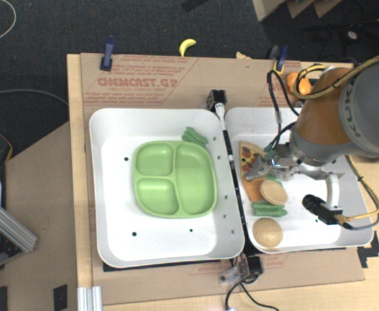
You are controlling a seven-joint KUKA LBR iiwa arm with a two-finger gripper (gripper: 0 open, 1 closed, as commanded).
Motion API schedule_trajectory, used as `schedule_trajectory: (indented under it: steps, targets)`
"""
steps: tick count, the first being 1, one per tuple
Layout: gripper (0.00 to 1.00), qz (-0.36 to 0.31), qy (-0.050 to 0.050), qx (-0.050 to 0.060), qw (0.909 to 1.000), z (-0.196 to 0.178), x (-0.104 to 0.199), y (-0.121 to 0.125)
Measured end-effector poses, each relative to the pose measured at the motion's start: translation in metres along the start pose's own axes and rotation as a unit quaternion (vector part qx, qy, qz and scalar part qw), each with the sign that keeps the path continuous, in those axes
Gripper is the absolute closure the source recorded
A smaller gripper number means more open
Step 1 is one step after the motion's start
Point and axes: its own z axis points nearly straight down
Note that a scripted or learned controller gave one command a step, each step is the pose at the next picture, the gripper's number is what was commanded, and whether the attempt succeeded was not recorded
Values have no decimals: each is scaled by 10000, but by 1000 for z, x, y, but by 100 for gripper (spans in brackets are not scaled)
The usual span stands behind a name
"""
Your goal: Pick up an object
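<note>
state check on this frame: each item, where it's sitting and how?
green divided plate: flat in left bin, upright.
green bean piece: left bin, touching plate's far rim.
pizza slice: right bin, flat, near the divider.
round bun: right bin, just below the gripper.
green pod: lying flat between the two buns.
tan bun: near front wall of right bin.
gripper: low over right bin, by the pizza slice.

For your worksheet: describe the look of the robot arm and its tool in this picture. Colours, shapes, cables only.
The arm is bulky and rounded, grey with a broad orange band above the wrist. The tool is a small cluster of dark and metallic parts. Black and yellow cables loop beside the orange band.
</note>
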Motion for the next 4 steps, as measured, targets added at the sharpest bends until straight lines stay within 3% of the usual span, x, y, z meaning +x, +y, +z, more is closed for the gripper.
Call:
schedule_trajectory:
  steps: [1, 2, 3, 4]
  targets:
    - [0, -17, -6, -58, 10000, -99, 41, -83]
    - [100, -4, -19, -64, 10000, -105, 39, -80]
    - [100, -54, -9, -99, 9999, -168, 113, -83]
    - [100, -1, -26, -157, 9999, -301, 78, -84]
